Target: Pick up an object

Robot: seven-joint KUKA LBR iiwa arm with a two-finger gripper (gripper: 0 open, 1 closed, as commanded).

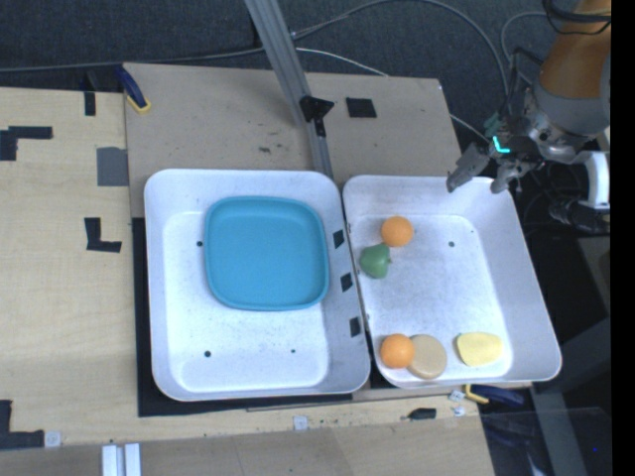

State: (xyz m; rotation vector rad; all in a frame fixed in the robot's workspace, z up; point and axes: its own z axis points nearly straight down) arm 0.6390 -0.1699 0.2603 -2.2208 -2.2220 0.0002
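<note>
The pincer [483,174] hangs over the far right corner of the right bin [516,256], at its rim. Its two dark fingers [462,174] stand apart, and nothing is between them.

Five small things lie in the right bin. An orange ball [397,231] is near the far left corner, round and smooth, of bright orange colour. Just beside it, toward the near side and close to the left wall, lies a green piece [375,261], rounded, of dull dark green; the two almost touch. Along the near edge three things lie in a row. A second orange ball [396,350] is on the left of the row. A beige round piece [428,356], flat like a disc, touches it. A yellow piece [479,348], pale and somewhat oval, lies apart from the disc, near the near right corner.

In the left bin [179,266] a blue plate [266,252] with rounded corners lies toward the far side. Both bins stand side by side on the tabletop [60,266].
</note>
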